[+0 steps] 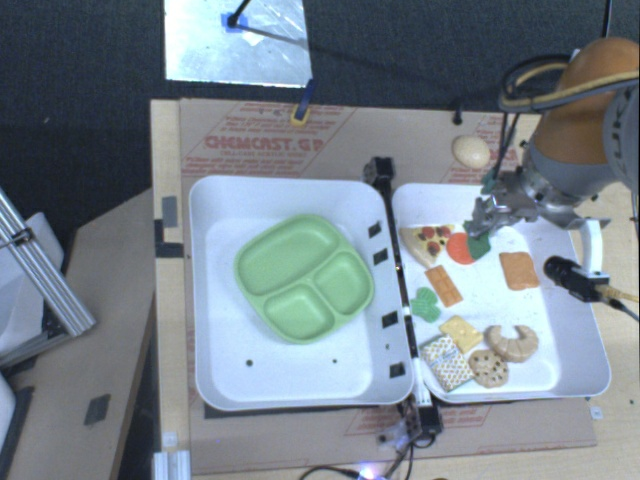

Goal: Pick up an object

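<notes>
Camera view:
Arm: grey w/ orange band, in from the right, wrist over the right bin's (590,363) upper part.
Claw (481,226): low over the red tomato slice (459,250), just right of the pizza slice (428,242); can't tell if open or closed, nor if it has hold of anything.
Right bin, other items: orange cracker (519,270), green broccoli (427,306), yellow cheese (460,332), croissant (513,342), cookie (489,368), checkered wafer (447,362).
Left bin (215,268): green divided plate (303,277) in the middle.
Bench (420,133): egg (471,151) lying behind the right bin.
</notes>
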`<state>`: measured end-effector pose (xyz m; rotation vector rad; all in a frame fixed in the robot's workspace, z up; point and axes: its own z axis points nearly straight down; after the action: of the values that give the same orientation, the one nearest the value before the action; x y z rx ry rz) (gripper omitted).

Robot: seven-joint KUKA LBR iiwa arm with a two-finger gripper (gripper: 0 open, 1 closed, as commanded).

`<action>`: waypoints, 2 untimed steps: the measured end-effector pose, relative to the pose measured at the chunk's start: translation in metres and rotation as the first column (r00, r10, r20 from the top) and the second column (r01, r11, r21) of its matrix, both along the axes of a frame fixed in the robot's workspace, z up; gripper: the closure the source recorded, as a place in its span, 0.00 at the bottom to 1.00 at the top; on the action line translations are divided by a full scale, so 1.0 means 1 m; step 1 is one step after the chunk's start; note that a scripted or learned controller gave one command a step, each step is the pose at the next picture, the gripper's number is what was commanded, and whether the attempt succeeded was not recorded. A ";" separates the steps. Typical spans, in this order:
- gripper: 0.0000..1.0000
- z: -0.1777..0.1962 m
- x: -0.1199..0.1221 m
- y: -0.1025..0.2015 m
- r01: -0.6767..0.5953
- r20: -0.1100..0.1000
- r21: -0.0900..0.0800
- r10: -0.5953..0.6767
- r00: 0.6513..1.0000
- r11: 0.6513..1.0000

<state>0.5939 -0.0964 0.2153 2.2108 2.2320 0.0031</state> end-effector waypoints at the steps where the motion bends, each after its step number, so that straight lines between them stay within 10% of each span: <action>1: 1.00 0.012 0.013 0.056 -0.002 0.002 0.001 0.002 1.000 1.000; 2: 1.00 0.001 0.017 0.113 0.000 0.000 0.000 0.000 1.000 1.000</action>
<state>0.6109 0.0163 0.2162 2.2109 2.2326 0.0031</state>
